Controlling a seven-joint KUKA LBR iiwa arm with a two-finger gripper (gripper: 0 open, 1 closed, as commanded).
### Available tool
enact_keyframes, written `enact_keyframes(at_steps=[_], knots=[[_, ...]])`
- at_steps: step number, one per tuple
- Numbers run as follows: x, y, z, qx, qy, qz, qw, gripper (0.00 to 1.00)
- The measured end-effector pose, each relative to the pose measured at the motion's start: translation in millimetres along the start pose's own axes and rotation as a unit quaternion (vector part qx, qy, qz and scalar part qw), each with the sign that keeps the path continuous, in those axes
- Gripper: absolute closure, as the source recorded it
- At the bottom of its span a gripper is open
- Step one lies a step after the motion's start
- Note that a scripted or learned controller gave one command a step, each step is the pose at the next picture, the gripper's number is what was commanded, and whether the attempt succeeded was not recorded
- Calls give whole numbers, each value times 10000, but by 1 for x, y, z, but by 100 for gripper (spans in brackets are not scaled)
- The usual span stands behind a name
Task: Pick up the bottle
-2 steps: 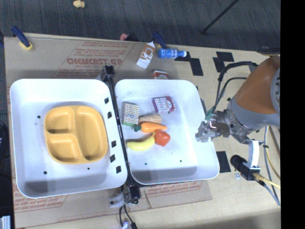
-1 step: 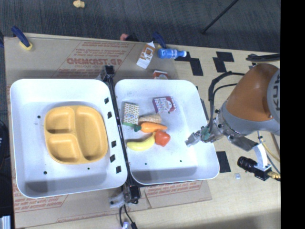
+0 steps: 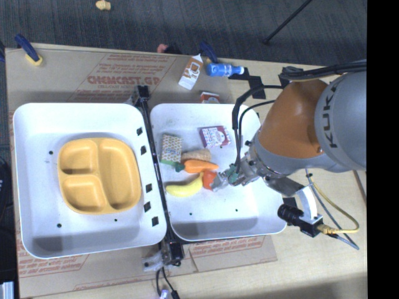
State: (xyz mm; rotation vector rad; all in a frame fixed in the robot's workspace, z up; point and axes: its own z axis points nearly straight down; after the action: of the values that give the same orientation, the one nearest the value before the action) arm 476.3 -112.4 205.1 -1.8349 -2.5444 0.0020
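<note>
Here the claw (image 3: pixel 225 178) hangs low inside the right bin (image 3: pixel 249 223), just beside a small orange-red piece (image 3: pixel 209 179), and whether it is spread or closed I cannot tell, since the wrist hides most of it. The bottle (image 3: pixel 223 70) lies elsewhere, on its side on the desk (image 3: pixel 93 73) beyond the far rim of that bin, near a small carton (image 3: pixel 191 71). It looks blue with a paler end pointing right, small and rounded, so it would likely roll if nudged. To do this step well, the arm should probably lift clear of the banana (image 3: pixel 185 187), carrot (image 3: pixel 201 165) and purple packet (image 3: pixel 214 136), travel to the far side, and come down across the bottle's short width, not along it. The yellow tray (image 3: pixel 98 173) sits in the left bin (image 3: pixel 31 123).
</note>
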Motion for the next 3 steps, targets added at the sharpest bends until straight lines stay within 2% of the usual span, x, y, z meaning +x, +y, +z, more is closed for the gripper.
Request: enact_keyframes(at_steps=[1,2,3], knots=[[69,23,-6,-2,-5,506,9987,100],[61,20,1,6,0,-907,9959,100],[96,32,5,6,-2,-2129,9771,100]])
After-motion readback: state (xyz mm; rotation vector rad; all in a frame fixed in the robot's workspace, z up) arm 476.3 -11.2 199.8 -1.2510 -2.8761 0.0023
